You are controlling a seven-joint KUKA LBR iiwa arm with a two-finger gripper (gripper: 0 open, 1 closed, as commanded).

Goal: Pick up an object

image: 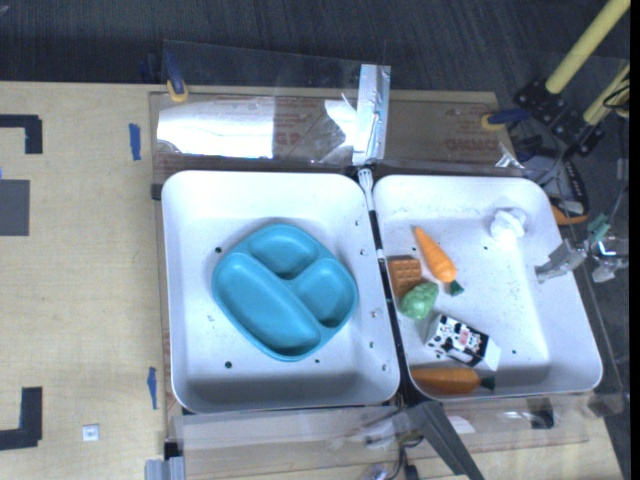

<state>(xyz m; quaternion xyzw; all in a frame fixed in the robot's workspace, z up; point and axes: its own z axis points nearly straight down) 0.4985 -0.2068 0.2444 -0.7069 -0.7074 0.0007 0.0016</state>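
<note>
The fingers (pixel 563 261) lay at the right edge of the right bin (pixel 530 353); whether they were open or closed could not be told, and nothing was visible between them. Within that bin, an upper carrot (pixel 435 254) lay beside a brown waffle-like block (pixel 404 272) and a green leafy piece (pixel 419 300) near its left wall. A black-and-white carton (pixel 459 340) sat toward its near edge, with a lower carrot (pixel 448 379) against that edge. A white item (pixel 507 223) occupied the far right corner. The left bin (pixel 200 218) held a blue divided tray (pixel 285 289) at its centre.
</note>
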